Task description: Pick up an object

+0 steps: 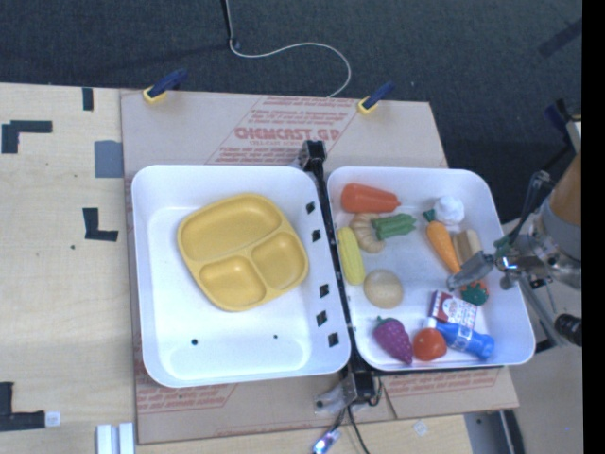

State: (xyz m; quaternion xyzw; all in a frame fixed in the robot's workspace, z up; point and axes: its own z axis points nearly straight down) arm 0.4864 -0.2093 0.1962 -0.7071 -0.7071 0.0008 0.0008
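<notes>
Toy carrot in right bin | pincer just beside it

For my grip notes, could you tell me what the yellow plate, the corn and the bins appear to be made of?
Yellow plate: probably moulded plastic, matte; one even colour, soft rounded dividers. Corn: likely toy plastic; uniform yellow with a faint sheen, kernel detail too small to tell. Bins: seemingly thin white plastic, smooth, with rounded corners and soft glare.

Single fixed camera above bench, angled down, both bins in frame.
</notes>
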